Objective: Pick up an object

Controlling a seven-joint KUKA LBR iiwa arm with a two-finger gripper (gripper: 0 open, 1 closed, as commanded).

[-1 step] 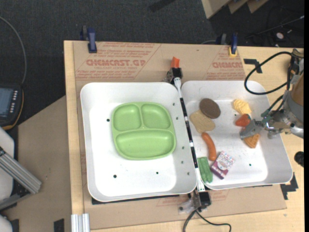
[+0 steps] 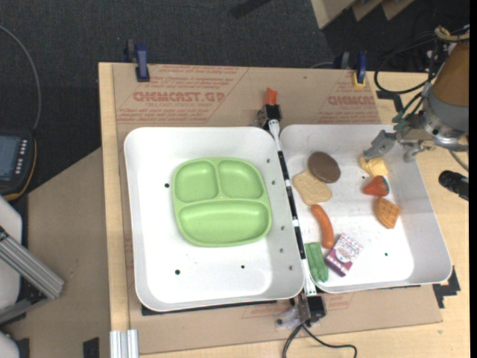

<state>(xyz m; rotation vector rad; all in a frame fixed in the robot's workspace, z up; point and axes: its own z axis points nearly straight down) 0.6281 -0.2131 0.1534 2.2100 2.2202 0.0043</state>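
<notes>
The right bin [image 2: 417, 263] holds several toy foods: a brown round patty [image 2: 324, 167], a tan biscuit [image 2: 311, 189], an orange sausage [image 2: 323, 225], a green piece [image 2: 317, 262], a purple-and-white packet [image 2: 344, 253], a red piece [image 2: 377, 186], an orange waffle piece [image 2: 387, 213] and a yellow block [image 2: 375, 165]. My gripper [image 2: 395, 148] hangs over the bin's far right part, just above and behind the yellow block. Its fingers stand spread and open, with nothing between them.
The left bin [image 2: 149, 267] carries a green divided plate [image 2: 221, 201]. A black clamp [image 2: 271, 115] sits at the far end of the seam between the bins. Cables [image 2: 406, 80] trail behind the arm at the upper right.
</notes>
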